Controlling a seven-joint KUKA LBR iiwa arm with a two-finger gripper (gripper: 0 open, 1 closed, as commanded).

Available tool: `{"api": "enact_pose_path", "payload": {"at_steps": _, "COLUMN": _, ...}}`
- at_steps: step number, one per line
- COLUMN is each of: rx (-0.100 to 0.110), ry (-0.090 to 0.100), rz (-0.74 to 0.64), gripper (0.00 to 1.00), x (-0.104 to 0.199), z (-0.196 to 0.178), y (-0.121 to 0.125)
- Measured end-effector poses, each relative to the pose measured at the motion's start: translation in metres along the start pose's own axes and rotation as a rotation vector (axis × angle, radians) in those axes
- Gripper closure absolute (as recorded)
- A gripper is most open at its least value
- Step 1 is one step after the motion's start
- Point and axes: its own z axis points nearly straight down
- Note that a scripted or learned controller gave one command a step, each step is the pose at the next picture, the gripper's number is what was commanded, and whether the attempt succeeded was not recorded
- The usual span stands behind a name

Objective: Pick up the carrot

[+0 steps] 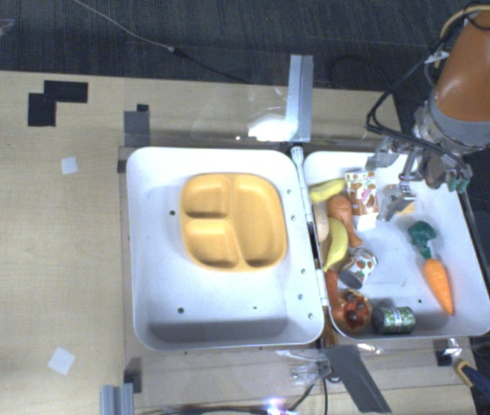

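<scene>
The carrot [438, 285] lies in the right bin [478, 318], near its right wall. It is orange, its tip points toward the front, and its dark green leafy top [422, 234] points toward the back. My gripper [397, 190] hangs over the back part of that bin, up and to the left of the carrot and apart from it. It looks open, with nothing between its fingers. The grey arm with the orange band reaches in from the upper right.
The left side of the right bin holds two bananas [337, 240], a small printed carton [361, 192], a wrapped packet [362, 267], red fruit [353, 308] and a green can [394, 320]. The left bin [154, 258] holds a yellow divided plate [231, 220].
</scene>
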Motion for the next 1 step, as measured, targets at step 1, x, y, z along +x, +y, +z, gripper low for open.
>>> {"api": "enact_pose_path", "payload": {"at_steps": 1, "rx": 0.002, "ry": 0.000, "rz": 0.218, "gripper": 0.00, "x": 0.0429, "z": 0.0282, "y": -0.0809}}
